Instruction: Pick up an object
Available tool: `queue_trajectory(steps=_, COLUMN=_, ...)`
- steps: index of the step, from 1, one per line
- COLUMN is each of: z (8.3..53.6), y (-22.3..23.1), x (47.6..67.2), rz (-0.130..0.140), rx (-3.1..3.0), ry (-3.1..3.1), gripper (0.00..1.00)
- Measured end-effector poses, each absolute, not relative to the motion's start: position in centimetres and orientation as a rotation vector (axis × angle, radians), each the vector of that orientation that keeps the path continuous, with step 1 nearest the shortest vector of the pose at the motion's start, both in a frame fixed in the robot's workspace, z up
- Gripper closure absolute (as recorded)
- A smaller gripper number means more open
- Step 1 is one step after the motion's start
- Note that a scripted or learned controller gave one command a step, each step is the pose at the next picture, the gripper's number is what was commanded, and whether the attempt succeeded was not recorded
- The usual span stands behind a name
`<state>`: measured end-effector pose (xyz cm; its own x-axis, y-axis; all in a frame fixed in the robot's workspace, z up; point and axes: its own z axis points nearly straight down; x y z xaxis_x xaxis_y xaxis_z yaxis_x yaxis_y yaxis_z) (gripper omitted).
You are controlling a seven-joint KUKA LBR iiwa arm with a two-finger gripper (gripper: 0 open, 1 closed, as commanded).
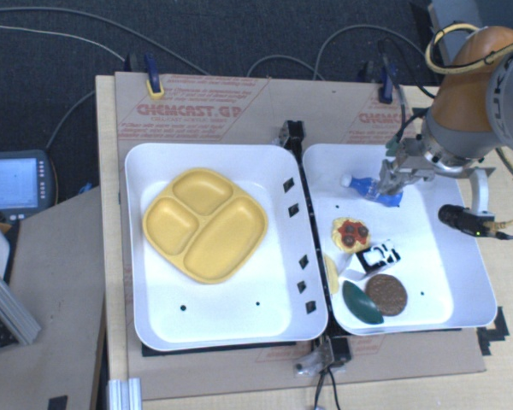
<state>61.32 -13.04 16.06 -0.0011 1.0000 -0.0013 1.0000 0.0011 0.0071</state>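
In the left bin (154,314) one yellow divided plate (205,225) is lying, with three compartments, and nothing is resting on it. Going to the right, the right bin (462,306) is holding the small things. I am counting five of them: one round piece with red spots like a small pizza (350,233), one black and white piece (379,256) just below it, one dark green piece (360,303) near the front edge, one brown round disc (386,294) touching the green piece on its right, and one blue and white object (378,189) at the far side of the bin. There is also a thin pale strip beside the bin's left wall, but I cannot tell what it is.

The gripper (395,171) is hanging directly over the blue and white object, at the end of the one arm, which is reaching in from the right. I cannot tell the gripper's opening, nor whether it is touching the blue object.

In my judgement the task is in the approach or grasp step: the blue object is lying on the bin floor, so no lift is done yet. Closing, lifting and keeping the object are still remaining.
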Motion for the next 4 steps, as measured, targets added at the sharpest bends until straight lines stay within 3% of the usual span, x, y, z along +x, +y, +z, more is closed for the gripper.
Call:
queue_trajectory(steps=2, z=26.4, y=-12.1, x=62.3, rz=0.008, rx=2.214, ry=2.220, gripper=1.00)
queue_trajectory(steps=4, z=26.7, y=-1.8, x=57.8, rz=-0.001, rx=2.218, ry=2.231, gripper=1.00)
